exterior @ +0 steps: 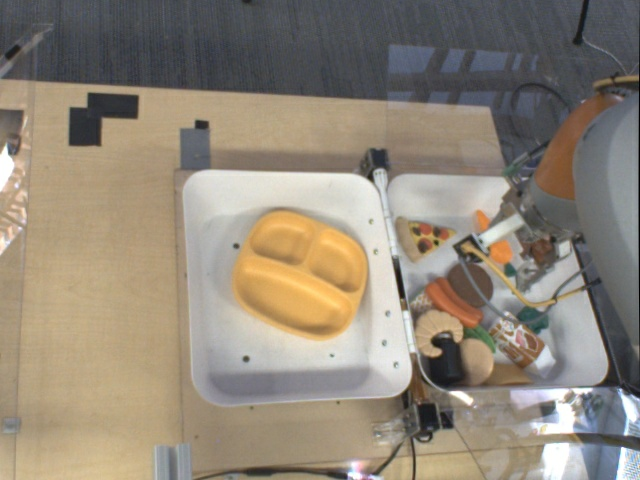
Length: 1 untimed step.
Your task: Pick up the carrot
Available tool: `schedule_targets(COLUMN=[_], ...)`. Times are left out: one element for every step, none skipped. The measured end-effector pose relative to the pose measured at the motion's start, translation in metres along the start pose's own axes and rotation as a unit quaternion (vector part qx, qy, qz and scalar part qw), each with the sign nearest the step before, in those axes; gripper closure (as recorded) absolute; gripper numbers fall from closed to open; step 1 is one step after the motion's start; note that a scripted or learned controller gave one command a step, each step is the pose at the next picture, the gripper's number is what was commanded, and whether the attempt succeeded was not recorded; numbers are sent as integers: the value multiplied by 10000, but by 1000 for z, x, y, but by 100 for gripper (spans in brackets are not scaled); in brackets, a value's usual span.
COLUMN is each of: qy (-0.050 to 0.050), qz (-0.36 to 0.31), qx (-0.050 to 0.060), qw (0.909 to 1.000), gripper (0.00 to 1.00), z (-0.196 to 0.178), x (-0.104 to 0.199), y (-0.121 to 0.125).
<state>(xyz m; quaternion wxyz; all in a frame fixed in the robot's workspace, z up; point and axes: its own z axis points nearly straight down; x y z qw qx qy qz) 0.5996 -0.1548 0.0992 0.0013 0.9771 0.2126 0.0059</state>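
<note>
Carrot (499, 253), a small orange toy with a green top, lies just beside the pizza slice (425, 236) on the arm's side; it looks light, stiff and slick, probably best pinched across its thicker middle, while the gripper (531, 251) hovers close by, open or closed impossible to tell.

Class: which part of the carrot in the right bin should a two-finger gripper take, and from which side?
Probably the orange body of the carrot, mid-length, from straight above, closing across its narrow width. It seems to lie flat in the right bin, with a pizza slice close on its left, so side approaches look crowded.
</note>
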Motion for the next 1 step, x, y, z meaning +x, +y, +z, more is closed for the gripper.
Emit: schedule_targets(qy=[-30], qz=[399], qx=[11], qw=[9992], gripper=[0], z=[12], x=[-3], y=[-17])
